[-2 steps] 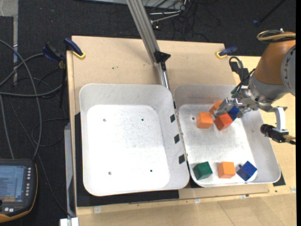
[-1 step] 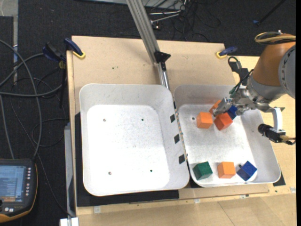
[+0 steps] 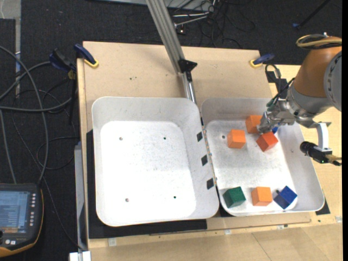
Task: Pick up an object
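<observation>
The right bin (image 3: 304, 170) holds several blocks. An orange block (image 3: 236, 138) lies near its upper middle, another orange block (image 3: 253, 123) sits just right of it, and a red-orange block (image 3: 267, 141) lies below that. Along the front edge stand a green block (image 3: 234, 196), an orange block (image 3: 261, 196) and a blue block (image 3: 285, 197). My gripper (image 3: 268, 125) hangs low over the bin's upper right, between the second orange block and the red-orange block. A speck of blue shows beside it. The wrist hides how the gripper stands.
The left bin (image 3: 109, 113) lies beside the right one. A metal pole (image 3: 166, 26) slants down to the gap between the bins. Blue and yellow clamps (image 3: 85, 55) sit at the bench's back corners. Cables and a teach pendant (image 3: 16, 216) lie left of the bench.
</observation>
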You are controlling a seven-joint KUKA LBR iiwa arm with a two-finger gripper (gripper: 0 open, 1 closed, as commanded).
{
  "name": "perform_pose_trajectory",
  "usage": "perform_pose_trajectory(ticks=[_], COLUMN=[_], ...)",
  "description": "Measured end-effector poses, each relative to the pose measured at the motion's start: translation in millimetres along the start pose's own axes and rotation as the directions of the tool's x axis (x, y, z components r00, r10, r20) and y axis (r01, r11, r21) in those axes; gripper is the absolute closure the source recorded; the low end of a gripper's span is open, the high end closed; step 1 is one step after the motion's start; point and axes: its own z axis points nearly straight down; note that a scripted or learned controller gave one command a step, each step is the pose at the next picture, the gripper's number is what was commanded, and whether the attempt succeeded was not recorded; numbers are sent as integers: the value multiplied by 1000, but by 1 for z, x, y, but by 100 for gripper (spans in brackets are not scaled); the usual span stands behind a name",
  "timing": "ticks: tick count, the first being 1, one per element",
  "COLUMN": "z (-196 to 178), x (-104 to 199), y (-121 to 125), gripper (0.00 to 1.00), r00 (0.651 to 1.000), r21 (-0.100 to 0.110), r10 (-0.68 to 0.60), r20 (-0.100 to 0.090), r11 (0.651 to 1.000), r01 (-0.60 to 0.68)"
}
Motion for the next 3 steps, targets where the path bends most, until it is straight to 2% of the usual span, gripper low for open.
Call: perform_pose_trajectory(ticks=[1,3], z=[-47,-142], x=[-8,-4], y=[3,10], gripper=[100,100], r00=[1000,1000], r21=[14,13], r10=[2,0], r20=[-6,-6], r11=[1000,1000], r01=[-2,0])
